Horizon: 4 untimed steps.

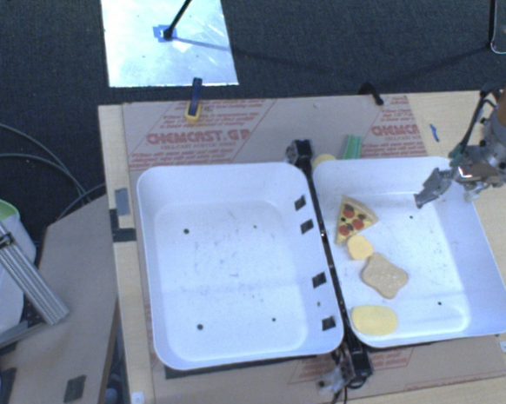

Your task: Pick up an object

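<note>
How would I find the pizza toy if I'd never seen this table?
Look in the right-hand white bin, along its left wall. Four toy foods sit in a line there; the pizza slice is the top one. It alone is a triangle with red dots.

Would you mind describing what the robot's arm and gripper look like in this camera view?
The arm enters at the right edge as a light grey, rounded body with an orange-brown band above the wrist. A thin dark cable curves along its near side, and a small green mark sits beside the wrist. The gripper is a slim grey metal piece tapering to a dark tip.
</note>
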Tool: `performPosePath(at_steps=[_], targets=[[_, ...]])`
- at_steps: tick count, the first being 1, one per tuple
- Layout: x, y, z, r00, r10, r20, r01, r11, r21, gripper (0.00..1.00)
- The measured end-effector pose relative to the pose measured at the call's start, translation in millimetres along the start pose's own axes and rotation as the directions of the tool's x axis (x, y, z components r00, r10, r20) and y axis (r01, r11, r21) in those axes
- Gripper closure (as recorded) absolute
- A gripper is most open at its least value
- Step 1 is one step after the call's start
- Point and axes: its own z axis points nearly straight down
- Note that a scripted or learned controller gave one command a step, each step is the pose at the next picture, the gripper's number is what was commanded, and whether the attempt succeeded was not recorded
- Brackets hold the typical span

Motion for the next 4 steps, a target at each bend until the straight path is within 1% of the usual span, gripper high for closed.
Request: performPosePath(at_steps=[1, 2, 3, 4], targets=[[-29.2, -74.7, 91.6, 1.000, 0.007, -0.003, -0.007, 1.000, 0.012, 0.00], [61.4, -52.9, 146.9, 1.000, -0.007, -0.003, 0.007, 1.000, -0.001, 0.00], [96.5, 19.5, 142.9, 1.000, -0.006, 0.000, 0.006, 1.000, -0.009, 0.00], [79.9, 50.1, 143.2, 1.000, -0.004, -0.001, 0.004, 1.000, -0.005, 0.00]])
